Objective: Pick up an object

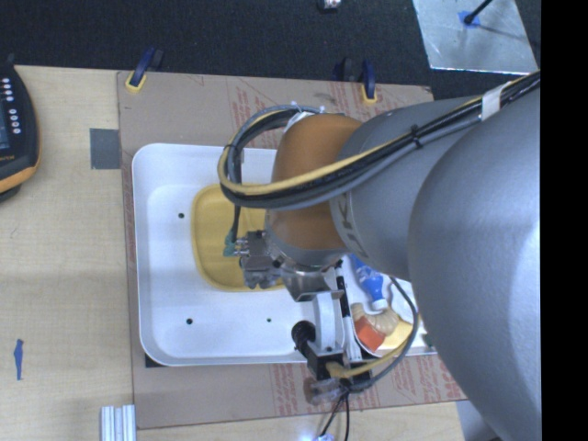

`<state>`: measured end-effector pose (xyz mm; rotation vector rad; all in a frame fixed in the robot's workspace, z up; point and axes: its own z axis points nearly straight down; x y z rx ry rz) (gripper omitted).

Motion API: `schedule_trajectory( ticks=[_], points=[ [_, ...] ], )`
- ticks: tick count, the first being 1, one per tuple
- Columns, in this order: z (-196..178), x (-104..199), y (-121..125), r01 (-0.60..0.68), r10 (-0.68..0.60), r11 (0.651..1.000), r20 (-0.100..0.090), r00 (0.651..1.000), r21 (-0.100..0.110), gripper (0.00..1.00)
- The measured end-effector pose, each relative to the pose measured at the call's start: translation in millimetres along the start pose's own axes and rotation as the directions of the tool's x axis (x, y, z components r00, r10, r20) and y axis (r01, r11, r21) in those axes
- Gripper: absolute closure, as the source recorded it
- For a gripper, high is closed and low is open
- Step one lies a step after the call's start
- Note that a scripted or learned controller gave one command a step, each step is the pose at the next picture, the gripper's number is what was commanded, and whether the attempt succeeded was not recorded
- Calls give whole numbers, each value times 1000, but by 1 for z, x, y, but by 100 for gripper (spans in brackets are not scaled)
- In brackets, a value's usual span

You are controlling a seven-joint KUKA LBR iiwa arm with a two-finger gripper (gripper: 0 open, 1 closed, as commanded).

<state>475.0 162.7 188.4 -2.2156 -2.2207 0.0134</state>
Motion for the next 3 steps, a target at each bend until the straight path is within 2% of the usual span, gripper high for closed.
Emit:
schedule_trajectory(
  ticks=[1, 2, 3],
  points=[
    [13, 3, 0, -1, 1, 1000, -1, 1000, 0, 100],
    [16, -11, 0, -3, 3, 1000, -1, 1000, 1, 100],
    [23, 26, 1, 8, -8, 1000, -2, 1000, -5, 100]
  ],
)
